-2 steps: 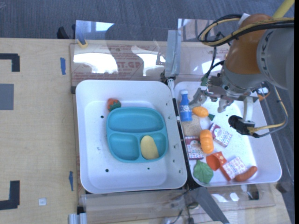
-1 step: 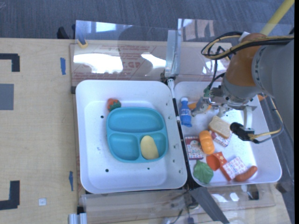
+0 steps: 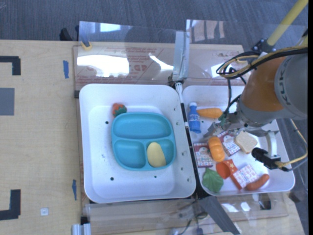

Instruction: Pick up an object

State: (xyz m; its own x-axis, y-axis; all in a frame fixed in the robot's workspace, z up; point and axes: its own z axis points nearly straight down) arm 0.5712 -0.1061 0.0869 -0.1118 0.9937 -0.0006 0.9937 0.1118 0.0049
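Looking down, I see 2 white bins. The right bin (image 3: 286,180) is crowded with toy food: an orange piece (image 3: 216,148) just beside the claw (image 3: 226,126). I cannot tell how open the claw is.

Arm (image 3: 288,89): bulky grey rounded casing, broad orange band (image 3: 261,89) above wrist, black and yellow cables (image 3: 237,62) looped alongside, metallic fittings at the lower end, black connector with yellow-tipped lead.
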